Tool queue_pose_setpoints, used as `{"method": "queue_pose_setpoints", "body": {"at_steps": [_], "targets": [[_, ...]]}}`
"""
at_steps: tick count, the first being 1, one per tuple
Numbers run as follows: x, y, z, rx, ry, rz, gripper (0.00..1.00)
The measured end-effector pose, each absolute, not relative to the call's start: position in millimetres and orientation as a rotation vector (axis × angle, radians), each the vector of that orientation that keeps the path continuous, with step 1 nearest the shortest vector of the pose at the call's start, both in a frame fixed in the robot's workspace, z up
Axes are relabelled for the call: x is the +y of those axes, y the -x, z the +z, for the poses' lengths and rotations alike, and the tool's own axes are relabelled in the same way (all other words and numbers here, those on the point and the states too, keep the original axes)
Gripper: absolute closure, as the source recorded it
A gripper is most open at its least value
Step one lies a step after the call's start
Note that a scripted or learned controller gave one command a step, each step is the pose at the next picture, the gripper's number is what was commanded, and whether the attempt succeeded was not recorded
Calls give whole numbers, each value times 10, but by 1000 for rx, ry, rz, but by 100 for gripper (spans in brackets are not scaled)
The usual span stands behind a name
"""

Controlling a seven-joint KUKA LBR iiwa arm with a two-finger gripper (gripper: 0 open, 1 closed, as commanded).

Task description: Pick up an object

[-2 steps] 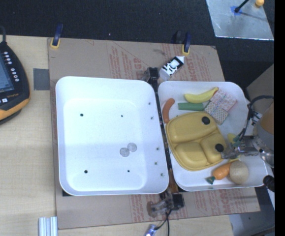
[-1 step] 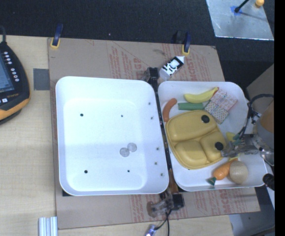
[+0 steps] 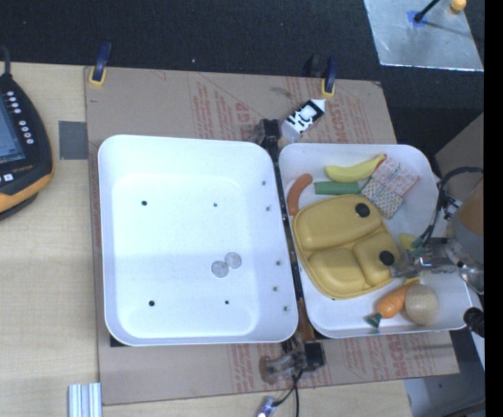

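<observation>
The right bin (image 3: pixel 338 327) holds a large yellow two-lobed toy (image 3: pixel 342 243), a banana (image 3: pixel 354 169), a green stick (image 3: pixel 340 187), a reddish sausage shape (image 3: pixel 296 193), a patterned pouch (image 3: pixel 389 186), a toy carrot (image 3: pixel 390 303) and a beige ball (image 3: pixel 421 305). My gripper (image 3: pixel 412 265) reaches in from the right and sits low at the toy's right edge, just above the carrot and the ball. Its tip is small and partly hidden among the objects.
The left bin (image 3: pixel 121 233) holds two small round discs (image 3: pixel 226 265). A handheld control pendant (image 3: pixel 3 150) lies at the far left of the bench. Clamps and a black-and-white tag (image 3: pixel 304 116) sit along the cardboard's back edge.
</observation>
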State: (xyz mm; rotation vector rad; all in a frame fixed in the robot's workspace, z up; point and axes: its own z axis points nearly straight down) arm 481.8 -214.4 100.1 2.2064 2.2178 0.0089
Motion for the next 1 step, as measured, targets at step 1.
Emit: {"method": "queue_pose_setpoints", "body": {"at_steps": [1], "targets": [[-2154,-5061,1001,2220,-2207,4,100]]}}
